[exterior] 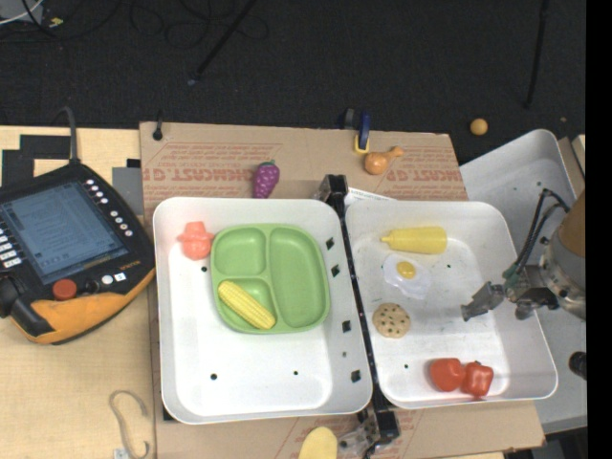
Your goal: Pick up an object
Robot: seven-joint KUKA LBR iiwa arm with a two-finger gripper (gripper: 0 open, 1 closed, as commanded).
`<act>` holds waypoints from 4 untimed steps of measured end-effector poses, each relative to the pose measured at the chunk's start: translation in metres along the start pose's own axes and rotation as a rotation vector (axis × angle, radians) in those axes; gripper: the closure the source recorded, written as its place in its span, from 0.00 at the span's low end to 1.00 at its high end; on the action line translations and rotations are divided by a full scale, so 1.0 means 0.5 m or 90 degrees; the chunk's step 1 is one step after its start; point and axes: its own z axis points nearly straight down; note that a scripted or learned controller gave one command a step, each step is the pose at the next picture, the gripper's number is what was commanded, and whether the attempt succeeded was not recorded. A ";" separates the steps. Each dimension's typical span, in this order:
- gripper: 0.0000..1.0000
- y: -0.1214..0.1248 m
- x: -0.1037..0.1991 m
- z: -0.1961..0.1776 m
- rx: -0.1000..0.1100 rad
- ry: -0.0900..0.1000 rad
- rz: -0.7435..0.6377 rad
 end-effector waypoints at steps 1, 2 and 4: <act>0.00 0.016 0.016 0.100 0.002 0.001 -0.002; 0.00 0.015 0.020 0.207 0.002 0.001 -0.002; 1.00 0.006 0.025 0.062 -0.003 -0.001 -0.001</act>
